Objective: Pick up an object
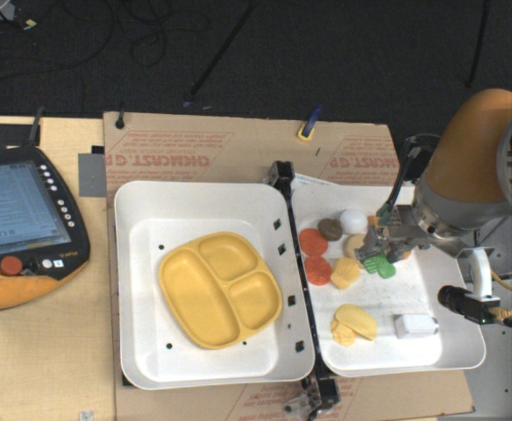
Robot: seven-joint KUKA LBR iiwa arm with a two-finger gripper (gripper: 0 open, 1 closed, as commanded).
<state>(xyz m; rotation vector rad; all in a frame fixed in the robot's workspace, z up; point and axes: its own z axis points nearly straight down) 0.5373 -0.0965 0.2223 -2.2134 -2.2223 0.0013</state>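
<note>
The right bin (463,359) holds several small objects: two red-orange discs (313,241) (318,271), a brown ball (330,229), a white ball (353,221), a yellow chunk (346,273), a green piece (380,266), a larger yellow item (353,324) and a white block (415,325). My gripper (386,246) hangs low over the bin's upper middle, directly above the green piece and beside the yellow chunk. Whether it touches the green piece is unclear from this angle.
The left bin (138,226) holds a yellow divided plate (219,288). A black divider (293,261) runs between the bins. A teach pendant (24,226) lies on the bench at the far left. The arm's orange band (475,147) looms over the right bin's far right corner.
</note>
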